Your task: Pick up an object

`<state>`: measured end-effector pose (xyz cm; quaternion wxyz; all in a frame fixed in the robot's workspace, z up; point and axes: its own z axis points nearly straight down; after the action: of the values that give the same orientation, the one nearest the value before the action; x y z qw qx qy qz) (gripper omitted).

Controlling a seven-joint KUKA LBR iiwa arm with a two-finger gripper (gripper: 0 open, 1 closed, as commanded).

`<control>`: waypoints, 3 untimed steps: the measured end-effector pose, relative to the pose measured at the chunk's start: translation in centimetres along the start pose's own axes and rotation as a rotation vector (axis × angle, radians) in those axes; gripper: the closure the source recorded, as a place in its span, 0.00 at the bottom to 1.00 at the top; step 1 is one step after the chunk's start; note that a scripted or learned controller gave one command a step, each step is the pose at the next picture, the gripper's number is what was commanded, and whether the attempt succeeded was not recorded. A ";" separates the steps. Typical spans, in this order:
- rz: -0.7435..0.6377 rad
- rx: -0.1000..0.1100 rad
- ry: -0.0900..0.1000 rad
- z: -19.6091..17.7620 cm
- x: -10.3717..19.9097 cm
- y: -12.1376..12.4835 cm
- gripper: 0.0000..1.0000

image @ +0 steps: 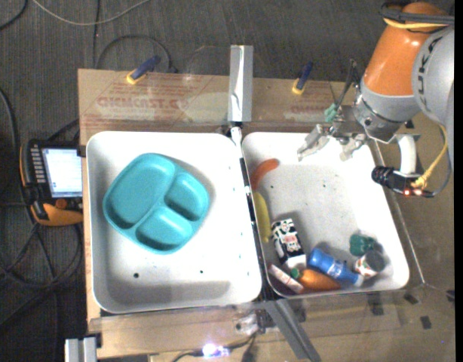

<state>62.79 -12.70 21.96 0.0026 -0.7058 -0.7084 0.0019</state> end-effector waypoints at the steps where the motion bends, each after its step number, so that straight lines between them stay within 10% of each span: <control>1: 0.017 0.001 0.001 9.9 -3.0 -6.5 0.00; 2: -0.039 -0.025 -0.005 13.0 -2.7 -13.6 0.00; 3: -0.040 -0.022 -0.001 12.3 -2.6 -13.5 1.00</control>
<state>49.23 -15.35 9.74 -0.0057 -0.6913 -0.7225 -0.0057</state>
